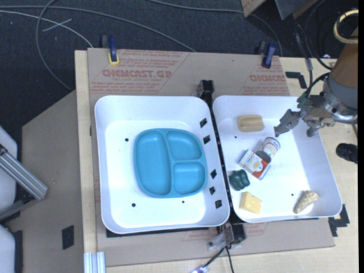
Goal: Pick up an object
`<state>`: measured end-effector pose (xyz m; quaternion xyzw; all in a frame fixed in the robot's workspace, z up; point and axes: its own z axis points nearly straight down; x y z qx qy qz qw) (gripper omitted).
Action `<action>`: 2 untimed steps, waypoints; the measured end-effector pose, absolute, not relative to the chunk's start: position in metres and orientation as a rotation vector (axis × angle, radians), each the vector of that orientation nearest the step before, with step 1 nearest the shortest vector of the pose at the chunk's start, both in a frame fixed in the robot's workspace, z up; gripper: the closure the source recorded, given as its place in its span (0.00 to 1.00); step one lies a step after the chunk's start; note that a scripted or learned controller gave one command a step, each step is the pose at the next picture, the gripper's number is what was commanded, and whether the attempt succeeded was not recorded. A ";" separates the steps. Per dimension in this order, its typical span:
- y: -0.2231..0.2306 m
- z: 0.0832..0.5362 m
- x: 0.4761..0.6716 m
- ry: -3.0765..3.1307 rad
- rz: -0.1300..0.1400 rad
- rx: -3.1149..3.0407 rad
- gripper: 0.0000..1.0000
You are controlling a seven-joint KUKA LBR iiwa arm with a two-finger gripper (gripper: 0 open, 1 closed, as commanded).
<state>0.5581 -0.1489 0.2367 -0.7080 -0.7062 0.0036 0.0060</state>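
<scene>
Yellow block (251,202) nearest; can (266,154) red-white, tilted.

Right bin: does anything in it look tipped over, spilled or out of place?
The small can in the right bin lies on its side, touching a small carton, instead of standing upright. Nothing looks spilled. The tan block, green piece, yellow block and beige lump lie apart.
</scene>
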 end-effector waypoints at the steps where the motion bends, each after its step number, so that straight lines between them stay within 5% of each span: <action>1: -0.149 0.243 0.561 -2.221 0.000 -2.220 0.00; 2: -0.148 0.180 0.561 -2.216 0.004 -2.217 0.00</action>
